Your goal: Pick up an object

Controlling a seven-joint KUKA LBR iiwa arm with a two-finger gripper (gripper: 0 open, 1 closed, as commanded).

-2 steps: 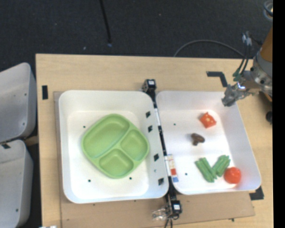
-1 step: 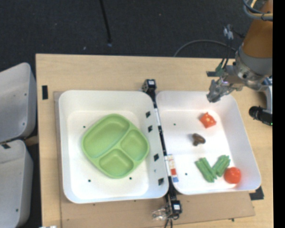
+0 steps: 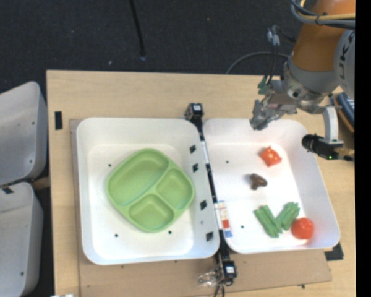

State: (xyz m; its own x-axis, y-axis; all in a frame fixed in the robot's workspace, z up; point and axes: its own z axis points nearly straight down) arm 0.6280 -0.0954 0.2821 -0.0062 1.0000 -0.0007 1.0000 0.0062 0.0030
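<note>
The right bin [image 3: 235, 141] holds an orange-red block [image 3: 271, 156], a small brown lump [image 3: 257, 180], two green pods [image 3: 275, 219] lying in a V, and a red ball [image 3: 303, 228] at the near right corner. My gripper [image 3: 260, 117] hangs over the bin's far edge, above and behind the orange-red block, apart from every object. Nothing shows between its fingers.
The left bin [image 3: 89, 166] carries a green divided plate [image 3: 149, 189]. A black divider with clips [image 3: 204, 172] runs between the two bins. Bare bin floor lies left of the objects in the right bin.
</note>
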